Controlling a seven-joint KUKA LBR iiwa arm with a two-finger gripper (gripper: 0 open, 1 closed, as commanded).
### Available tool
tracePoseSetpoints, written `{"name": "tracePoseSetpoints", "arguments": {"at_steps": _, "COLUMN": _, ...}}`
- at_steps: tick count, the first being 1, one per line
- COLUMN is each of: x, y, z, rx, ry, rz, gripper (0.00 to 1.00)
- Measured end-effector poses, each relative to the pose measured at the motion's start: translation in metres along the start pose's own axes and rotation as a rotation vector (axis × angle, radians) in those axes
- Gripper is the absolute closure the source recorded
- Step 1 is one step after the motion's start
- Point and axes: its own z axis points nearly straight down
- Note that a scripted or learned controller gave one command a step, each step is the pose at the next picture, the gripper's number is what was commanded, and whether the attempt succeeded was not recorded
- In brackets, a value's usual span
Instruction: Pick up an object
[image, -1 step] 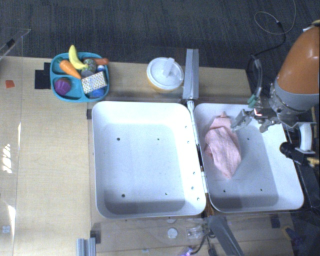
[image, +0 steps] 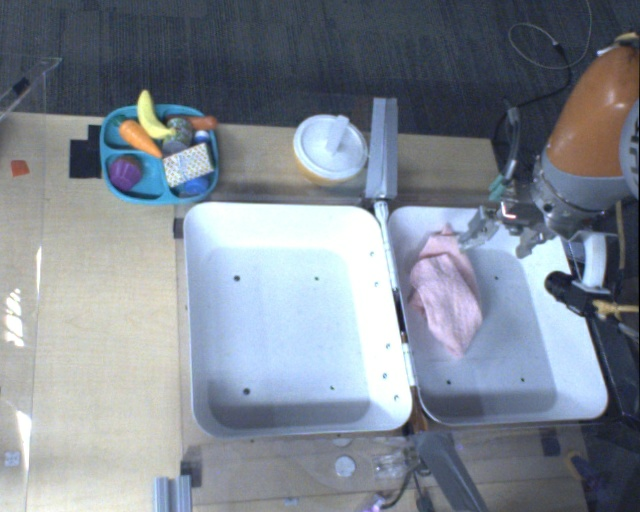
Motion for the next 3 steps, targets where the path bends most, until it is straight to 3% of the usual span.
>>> {"name": "tracePoseSetpoints", "arguments": {"at_steps": 1, "x": -0.010, "y": 0.002, "z": 0.140, "rx": -0.005, "ry": -0.001, "rz": -0.258, "gripper": 0.00}}
{"name": "tracePoseSetpoints", "arguments": {"at_steps": 2, "x": -0.008, "y": 0.005, "z": 0.128, "rx": -0.012, "ry": 0.000, "rz": -0.261, "gripper": 1.00}}
{"name": "tracePoseSetpoints", "arguments": {"at_steps": 3, "x": 0.047, "y": 0.031, "z": 0.051, "rx": -0.003, "ry": 0.000, "rz": -0.318, "gripper": 1.00}}
